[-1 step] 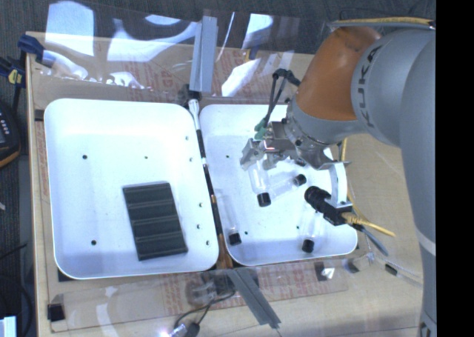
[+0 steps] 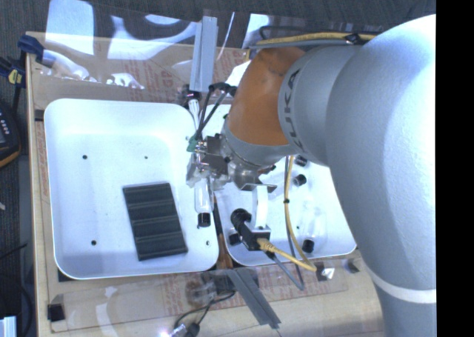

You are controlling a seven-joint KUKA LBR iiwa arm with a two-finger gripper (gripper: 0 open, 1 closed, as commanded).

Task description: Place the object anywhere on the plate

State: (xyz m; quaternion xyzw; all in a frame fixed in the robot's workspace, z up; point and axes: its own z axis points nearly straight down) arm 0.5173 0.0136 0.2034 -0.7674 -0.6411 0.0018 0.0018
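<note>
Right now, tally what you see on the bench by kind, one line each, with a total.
White bins: 2, the left bin and the right bin
Dark ribbed plates: 1, the plate in the left bin
Robot arms: 1, the arm, gripper over the bins' shared edge
Total: 4

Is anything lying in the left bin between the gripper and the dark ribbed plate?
Nothing visible does. The gripper hangs at the left bin's right edge, and the dark ribbed plate lies just to its left on the bin floor, with bare white floor between them.
</note>
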